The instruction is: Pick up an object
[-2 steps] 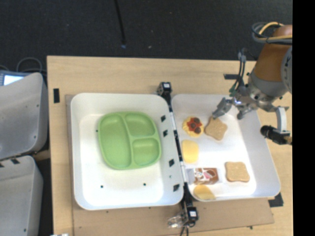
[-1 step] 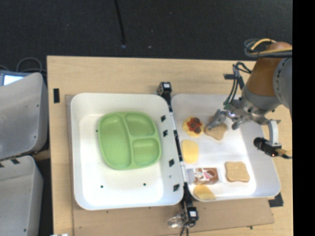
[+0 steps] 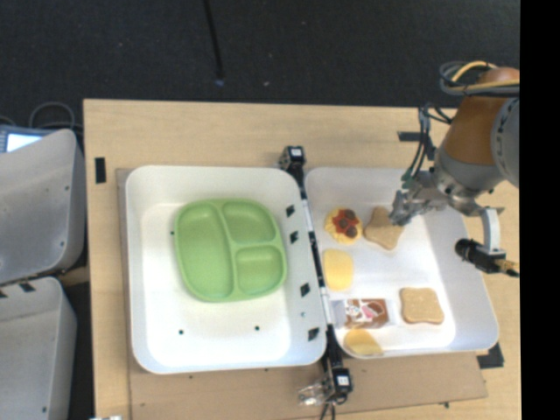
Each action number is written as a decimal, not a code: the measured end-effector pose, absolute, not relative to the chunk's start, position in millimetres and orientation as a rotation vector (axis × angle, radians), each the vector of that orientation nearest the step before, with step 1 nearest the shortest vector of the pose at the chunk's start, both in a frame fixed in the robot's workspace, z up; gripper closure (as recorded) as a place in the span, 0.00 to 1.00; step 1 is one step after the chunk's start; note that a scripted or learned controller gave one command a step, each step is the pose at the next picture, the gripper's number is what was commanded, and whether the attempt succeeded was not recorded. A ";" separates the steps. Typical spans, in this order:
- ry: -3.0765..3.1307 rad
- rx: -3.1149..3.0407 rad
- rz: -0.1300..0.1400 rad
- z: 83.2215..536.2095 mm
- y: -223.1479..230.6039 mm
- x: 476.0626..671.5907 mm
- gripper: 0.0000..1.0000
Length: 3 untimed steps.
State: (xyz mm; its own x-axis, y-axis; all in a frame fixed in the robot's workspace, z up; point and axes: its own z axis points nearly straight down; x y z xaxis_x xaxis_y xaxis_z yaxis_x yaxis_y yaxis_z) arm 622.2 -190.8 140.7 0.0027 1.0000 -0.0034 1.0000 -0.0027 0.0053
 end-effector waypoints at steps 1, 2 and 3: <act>2.213 2.222 0.003 188.5 -199.5 626.4 1.00; 2.217 2.213 0.006 254.0 -203.9 628.3 1.00; 2.221 2.217 0.002 274.3 -205.2 629.0 1.00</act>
